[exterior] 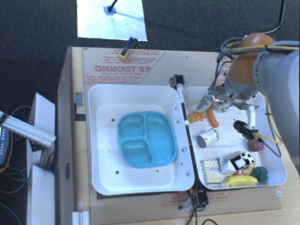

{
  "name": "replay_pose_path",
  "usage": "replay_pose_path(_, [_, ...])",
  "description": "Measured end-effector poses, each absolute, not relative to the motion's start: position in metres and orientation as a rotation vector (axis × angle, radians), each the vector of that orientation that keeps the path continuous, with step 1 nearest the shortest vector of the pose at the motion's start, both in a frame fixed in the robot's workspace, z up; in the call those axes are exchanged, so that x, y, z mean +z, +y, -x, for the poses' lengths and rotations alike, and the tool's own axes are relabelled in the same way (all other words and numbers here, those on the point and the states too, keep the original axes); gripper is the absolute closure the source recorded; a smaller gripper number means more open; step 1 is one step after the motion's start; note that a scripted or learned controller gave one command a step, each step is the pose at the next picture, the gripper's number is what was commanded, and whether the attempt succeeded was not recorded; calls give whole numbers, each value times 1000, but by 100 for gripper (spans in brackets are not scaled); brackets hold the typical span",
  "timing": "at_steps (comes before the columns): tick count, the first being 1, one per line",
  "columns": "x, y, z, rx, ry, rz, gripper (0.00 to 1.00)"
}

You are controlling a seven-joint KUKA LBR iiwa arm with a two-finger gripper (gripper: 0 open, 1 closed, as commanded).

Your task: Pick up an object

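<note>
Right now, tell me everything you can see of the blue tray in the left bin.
The blue tray looks like light blue plastic, a rounded rectangle with three compartments: two smaller side by side, one longer alongside. It lies flat, turned slightly askew, near the middle of the left bin, touching only that bin's white floor.

Glossy blue plastic tray (147, 139); smooth white bins (108, 182); shiny metal can (207, 138).

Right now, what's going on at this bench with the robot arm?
The grey arm reaches in over the right bin, its gripper low above an orange sausage-shaped toy at the far end. Nothing looks lifted yet. A small can, a banana and other bits lie in that bin. The left bin holds a blue divided plate.
</note>
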State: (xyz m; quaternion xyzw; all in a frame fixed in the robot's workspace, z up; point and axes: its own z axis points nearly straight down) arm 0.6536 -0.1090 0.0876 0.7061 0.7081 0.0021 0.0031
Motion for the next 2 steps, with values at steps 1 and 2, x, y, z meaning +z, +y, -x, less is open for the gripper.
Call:
replay_pose_path(1, [98, -109, -654, 10, 2221, -2210, 100])
replay_pose_path(2, [186, -43, -627, 7, 2225, -2214, 100])
